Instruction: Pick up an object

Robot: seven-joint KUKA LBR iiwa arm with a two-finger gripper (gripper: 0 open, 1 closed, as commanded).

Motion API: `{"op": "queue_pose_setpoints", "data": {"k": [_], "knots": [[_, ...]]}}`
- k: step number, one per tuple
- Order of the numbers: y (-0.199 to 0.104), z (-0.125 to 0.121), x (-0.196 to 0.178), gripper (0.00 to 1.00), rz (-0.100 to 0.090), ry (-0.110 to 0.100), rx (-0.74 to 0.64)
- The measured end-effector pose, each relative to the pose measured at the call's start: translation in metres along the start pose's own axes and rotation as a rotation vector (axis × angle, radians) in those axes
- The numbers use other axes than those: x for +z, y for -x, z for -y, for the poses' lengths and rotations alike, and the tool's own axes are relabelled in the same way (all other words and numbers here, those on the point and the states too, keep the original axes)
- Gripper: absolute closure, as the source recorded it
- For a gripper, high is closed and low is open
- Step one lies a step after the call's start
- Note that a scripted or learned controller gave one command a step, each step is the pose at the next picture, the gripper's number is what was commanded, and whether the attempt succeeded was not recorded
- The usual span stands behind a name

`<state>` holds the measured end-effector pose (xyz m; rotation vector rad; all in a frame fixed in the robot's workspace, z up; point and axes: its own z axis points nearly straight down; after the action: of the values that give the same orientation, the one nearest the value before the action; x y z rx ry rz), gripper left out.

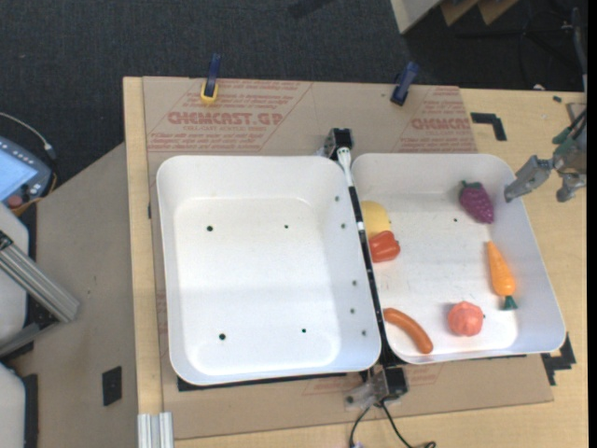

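Item: two shallow white bins set side by side on a brown cardboard-covered bench (280,110), seen from above at a slant.

Left bin (252,269) — bare white floor with four small dark dots.

Right bin (438,203) — six objects:
- Purple grape bunch (477,202), toward 1 o'clock of the bin, near the right wall.
- Orange carrot (501,272) with green tip, at 3 o'clock, lying roughly lengthwise along the right wall.
- Pink-red round fruit (465,318), at 5 o'clock, just beside the carrot's green end.
- Orange-red sausage (409,330), at 7 o'clock, lying at a slant near the front wall.
- Red pepper-like piece (384,246), at 9 o'clock against the dividing wall.
- Yellow piece (375,217), touching the red one on its far side, also against the dividing wall.

Gripper (546,180) — grey, entering at the frame's 3 o'clock edge, over the right bin's far right rim. Its two fingers are spread apart with nothing between them. The grape bunch is the nearest object, to its lower left and clear of the fingers.

Fixtures: a yellow-and-blue clamp (211,84) and a blue clamp (405,83) on the bench's far edge at 12 o'clock.
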<state>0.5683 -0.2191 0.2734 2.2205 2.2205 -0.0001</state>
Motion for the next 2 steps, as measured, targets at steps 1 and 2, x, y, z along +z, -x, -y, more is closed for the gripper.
{"op": "queue_pose_setpoints", "data": {"k": [1,2], "knots": [[0.000,-0.001,-0.011,1.00,0.002,0.004,-0.001],[-0.116,-0.052,-0.115,1.00,-0.002,0.016,-0.015]]}}
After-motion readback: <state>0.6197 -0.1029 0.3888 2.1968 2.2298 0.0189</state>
